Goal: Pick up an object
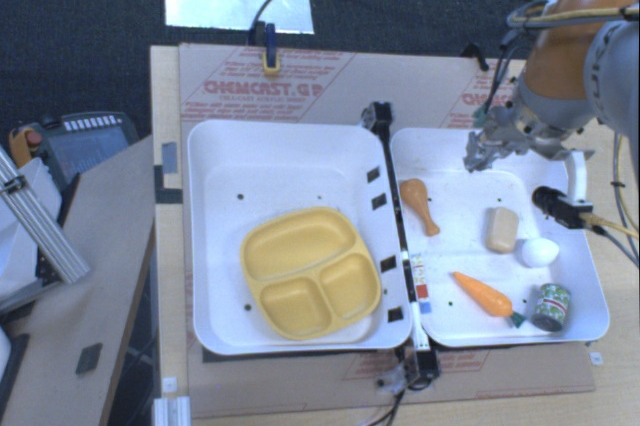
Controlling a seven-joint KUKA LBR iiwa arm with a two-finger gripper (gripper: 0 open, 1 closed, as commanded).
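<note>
Can [551, 306]; label unreadable; "CHEMCAST" board [262, 86]

One fixed camera looks down at a slant on both white bins [300, 139], arm [590, 44] entering from right.

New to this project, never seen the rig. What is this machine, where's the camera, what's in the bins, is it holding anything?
It is a single robot arm, grey with an orange band, reaching in from the right. Its two-finger gripper is over the back of the right bin; I see nothing between its fingers.

There is one camera, fixed above the bench and looking down at a slant on two shallow white bins.

The left bin holds a yellow divided tray. The right bin holds a toy drumstick, a beige block, a white egg, a toy carrot and a small can, all lying apart.

The job is to pick up one object; none has been picked up yet.
</note>
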